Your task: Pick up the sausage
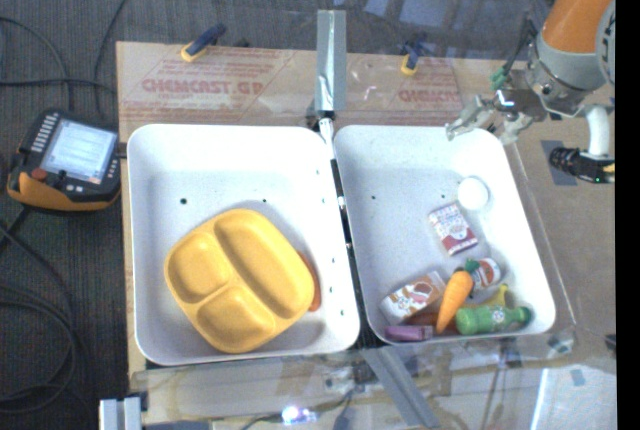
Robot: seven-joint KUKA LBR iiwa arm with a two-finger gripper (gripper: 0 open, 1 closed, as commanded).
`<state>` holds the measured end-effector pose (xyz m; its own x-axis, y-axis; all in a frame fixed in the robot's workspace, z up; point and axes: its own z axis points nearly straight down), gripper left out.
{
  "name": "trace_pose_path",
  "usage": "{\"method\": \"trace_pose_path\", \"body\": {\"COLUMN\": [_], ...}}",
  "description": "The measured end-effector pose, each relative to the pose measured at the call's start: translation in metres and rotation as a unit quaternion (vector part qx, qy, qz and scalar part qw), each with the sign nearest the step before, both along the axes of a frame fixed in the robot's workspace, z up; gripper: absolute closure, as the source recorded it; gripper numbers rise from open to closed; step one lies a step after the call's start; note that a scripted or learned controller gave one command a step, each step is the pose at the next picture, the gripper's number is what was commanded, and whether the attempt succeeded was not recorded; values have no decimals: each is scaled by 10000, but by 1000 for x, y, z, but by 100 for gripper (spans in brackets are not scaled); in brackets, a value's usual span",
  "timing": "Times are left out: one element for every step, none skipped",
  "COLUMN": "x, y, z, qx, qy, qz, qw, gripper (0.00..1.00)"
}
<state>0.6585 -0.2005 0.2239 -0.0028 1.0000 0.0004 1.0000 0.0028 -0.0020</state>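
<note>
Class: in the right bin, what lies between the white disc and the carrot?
A small red-and-white packet, between the white disc and the carrot, in the overhead camera view.

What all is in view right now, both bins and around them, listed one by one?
yellow divided plate: one, yellow, upside down in left bin
carrot: one, orange, right bin near front
green bottle: one, green, right bin front corner
white disc: one, white, right bin upper right
small packet: one, red and white, right bin middle
food packets: two, red and white, beside the carrot
purple item: one, purple, right bin front edge
sausage: cannot pick it out in the pile
teach pendant: one, black and orange, left of bench
clamps: two, yellow and blue, back edge
gripper: one, grey, above right bin's back right corner
</note>
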Motion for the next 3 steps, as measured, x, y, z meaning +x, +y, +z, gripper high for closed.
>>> {"method": "trace_pose_path", "body": {"x": [-77, -129, -150], "y": [-17, 3, 80], "z": [-88, -133, -133], "qx": [-3, -23, -20], "qy": [7, -81, -86], "qz": [374, -549, -801], "qw": [9993, 9985, 9967], "gripper": [0, 0, 0]}}
